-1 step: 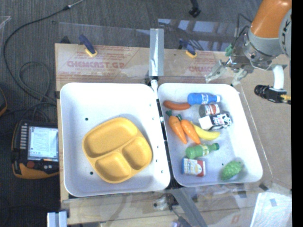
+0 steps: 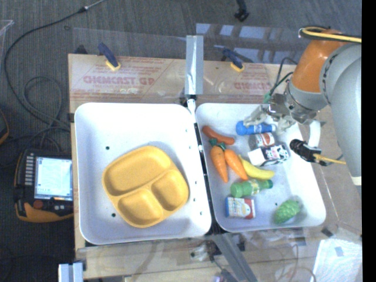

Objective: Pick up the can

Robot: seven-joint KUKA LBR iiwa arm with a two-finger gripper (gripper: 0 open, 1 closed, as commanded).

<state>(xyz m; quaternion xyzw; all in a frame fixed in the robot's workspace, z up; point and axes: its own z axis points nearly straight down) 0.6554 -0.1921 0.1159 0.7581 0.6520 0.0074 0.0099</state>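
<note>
The can (image 2: 262,140) lies on its side in the right bin (image 2: 317,210), toward that bin's far right corner. Its long axis seems to run roughly across the bin, left to right. A blue bottle (image 2: 254,127) lies just beyond it, touching or nearly so, and a small black-and-white carton (image 2: 269,154) lies just on its near side. The tool (image 2: 275,111) hangs over the same corner, above the blue bottle's right end. The can therefore lies just toward the near edge and slightly left of the tool. Whether the tool's fingers are apart or together cannot be told, since the wrist and cables hide them. Nothing can be seen between them.

My judgement is that the coming move needs a short shift toward the near edge, then a descent. The fingers should close across the can's short width. The bottle and carton crowd both long sides, so the fingers may catch a neighbour instead.

The can's label is red and white, but its writing is too small to read. On the table's (image 2: 82,75) far edge, behind the left bin (image 2: 94,122), red print on the board (image 2: 117,80) seems to read "CHEMCAST GP". A yellow tray (image 2: 147,184) with compartments lies in the left bin.
</note>
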